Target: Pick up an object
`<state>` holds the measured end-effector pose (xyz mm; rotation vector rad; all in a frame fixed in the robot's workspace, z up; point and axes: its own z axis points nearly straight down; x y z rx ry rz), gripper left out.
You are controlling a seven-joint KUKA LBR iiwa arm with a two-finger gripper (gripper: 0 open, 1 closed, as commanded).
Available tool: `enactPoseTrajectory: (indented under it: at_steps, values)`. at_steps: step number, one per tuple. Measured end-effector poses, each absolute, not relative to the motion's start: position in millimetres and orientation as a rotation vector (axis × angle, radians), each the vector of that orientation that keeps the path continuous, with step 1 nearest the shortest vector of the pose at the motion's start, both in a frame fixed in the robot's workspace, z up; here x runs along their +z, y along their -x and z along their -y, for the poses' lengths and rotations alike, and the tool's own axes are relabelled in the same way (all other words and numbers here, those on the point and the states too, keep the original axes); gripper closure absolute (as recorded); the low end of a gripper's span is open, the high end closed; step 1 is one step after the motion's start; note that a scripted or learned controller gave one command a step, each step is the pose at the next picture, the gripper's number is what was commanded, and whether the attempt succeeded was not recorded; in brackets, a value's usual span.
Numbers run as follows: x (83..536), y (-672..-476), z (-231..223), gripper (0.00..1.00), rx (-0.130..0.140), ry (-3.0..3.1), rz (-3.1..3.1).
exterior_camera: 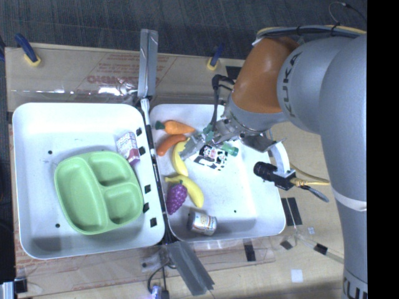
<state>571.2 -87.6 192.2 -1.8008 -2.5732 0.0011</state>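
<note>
I have the gripper [202, 139] low in the right bin [262, 213], near its far-left corner, just over the upper banana [179, 157] and a black-and-white patterned item [212, 157]. I cannot tell its state from this slant; the tip is a blur against the clutter. My read is that I am at the descent-and-grasp step, with nothing lifted yet. Next I need to confirm a target, settle squarely on it and close before raising. The arm [312, 73] comes in from the right, its orange band [265, 73] above the wrist, which angles down toward the bin's left wall. Two carrots [177, 128] lie by the far edge; grapes [176, 197] and a can [202, 223] sit toward the near edge. The left bin [37, 129] holds a green tray [100, 192].
</note>
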Motion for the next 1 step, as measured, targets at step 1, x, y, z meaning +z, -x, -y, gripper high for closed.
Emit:
enactPoseTrajectory:
  at_steps: [1]
  values:
    - [191.1, -565.7, 73.2, 0.00, 0.004, 1.825, 2.552]
